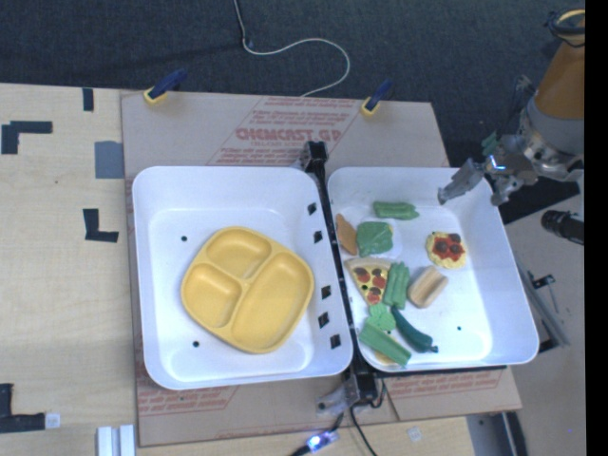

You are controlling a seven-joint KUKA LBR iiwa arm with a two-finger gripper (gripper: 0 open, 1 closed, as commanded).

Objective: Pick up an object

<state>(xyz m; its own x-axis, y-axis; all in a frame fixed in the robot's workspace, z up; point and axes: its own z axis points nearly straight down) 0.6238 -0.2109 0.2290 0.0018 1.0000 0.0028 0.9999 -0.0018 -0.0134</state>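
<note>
Several toy foods (pixel 394 283) (green, red, tan) fill right bin (pixel 503 255); gripper (pixel 480 183) fingers spread, holding nothing

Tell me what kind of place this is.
Most likely a robotics lab test bench: two white bins clamped onto cardboard, toy food such as a pizza slice, and a robot arm reaching in.

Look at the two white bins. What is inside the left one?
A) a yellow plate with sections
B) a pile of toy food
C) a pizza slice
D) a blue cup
A: the yellow plate, split into compartments, lies alone in the left bin, while the toy food, such as the pizza slice, lies in the right bin.
</note>
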